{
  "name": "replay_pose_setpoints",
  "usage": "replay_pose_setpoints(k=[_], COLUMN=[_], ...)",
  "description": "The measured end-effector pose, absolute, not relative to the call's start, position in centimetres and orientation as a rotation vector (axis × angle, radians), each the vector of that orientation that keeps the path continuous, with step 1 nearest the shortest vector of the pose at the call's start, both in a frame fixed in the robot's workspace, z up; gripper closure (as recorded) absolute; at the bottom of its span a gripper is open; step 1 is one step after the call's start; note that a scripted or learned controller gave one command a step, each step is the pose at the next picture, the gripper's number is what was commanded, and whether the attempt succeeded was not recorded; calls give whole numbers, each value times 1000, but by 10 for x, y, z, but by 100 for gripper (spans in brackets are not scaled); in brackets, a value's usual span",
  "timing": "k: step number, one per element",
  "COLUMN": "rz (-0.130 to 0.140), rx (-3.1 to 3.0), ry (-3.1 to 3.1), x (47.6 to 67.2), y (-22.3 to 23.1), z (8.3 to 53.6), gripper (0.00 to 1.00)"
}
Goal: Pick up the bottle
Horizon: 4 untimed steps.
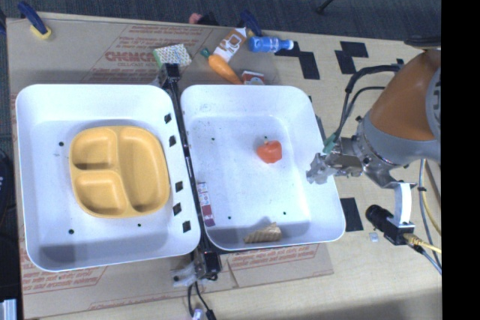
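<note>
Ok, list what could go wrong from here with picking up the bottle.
1. The blue bottle lies on the bench behind the right bin, while the gripper sits by that bin's right rim; the reach may clip the wall.
2. A white and orange container and a carrot lie close to it, so the wrong thing may get grabbed.
3. It seems to lie on its side and could roll when touched.

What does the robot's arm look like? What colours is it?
The arm is fat and round, grey with a wide orange band around it. Thin black cables loop along its side. At the end sits a small, silvery metal tool.
</note>
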State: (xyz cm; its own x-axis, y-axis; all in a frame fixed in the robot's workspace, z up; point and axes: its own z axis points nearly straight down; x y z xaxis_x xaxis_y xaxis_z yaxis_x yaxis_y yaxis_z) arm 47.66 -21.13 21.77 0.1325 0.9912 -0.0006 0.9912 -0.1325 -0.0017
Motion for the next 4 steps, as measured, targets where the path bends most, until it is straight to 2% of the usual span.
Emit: replay_pose_setpoints(k=[1, 2, 3, 4], rz=[3, 3, 4, 4], rx=[-2526, -2683, -2908, -3031], ry=[-1860, -1630, -1181, -816], x=[476, 476, 476, 476], y=[-190, -183, -184, -147], z=[173, 204, 189, 202], gripper=[100, 100, 100, 100])
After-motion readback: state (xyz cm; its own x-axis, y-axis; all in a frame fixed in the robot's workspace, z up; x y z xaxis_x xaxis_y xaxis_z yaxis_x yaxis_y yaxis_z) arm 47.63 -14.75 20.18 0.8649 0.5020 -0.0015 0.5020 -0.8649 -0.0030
